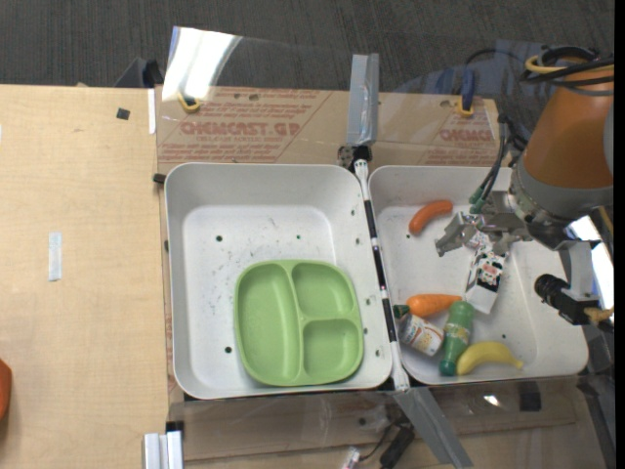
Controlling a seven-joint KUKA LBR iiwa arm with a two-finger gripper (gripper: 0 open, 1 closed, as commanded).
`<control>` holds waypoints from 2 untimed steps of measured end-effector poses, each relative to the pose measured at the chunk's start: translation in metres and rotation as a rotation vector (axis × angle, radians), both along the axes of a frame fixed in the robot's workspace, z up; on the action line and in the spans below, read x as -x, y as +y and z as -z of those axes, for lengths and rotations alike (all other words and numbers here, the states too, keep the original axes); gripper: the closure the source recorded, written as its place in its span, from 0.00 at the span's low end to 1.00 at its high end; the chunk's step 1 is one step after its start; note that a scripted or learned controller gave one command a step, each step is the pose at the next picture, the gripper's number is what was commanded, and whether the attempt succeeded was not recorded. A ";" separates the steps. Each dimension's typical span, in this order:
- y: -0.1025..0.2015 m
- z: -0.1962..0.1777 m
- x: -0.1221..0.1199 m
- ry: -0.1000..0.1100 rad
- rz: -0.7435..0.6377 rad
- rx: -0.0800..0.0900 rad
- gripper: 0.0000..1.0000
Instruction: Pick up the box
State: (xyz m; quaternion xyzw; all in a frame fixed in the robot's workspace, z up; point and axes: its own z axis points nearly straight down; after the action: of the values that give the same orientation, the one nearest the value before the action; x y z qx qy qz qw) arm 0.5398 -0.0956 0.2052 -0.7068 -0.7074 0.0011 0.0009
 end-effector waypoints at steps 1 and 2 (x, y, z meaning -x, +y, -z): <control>-0.052 0.043 -0.040 -0.001 0.071 0.000 0.00; -0.093 0.114 -0.030 -0.001 0.080 0.000 0.00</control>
State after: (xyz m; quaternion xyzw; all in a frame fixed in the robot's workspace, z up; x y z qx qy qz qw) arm 0.5697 -0.1884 0.0910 -0.7344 -0.6787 0.0005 0.0006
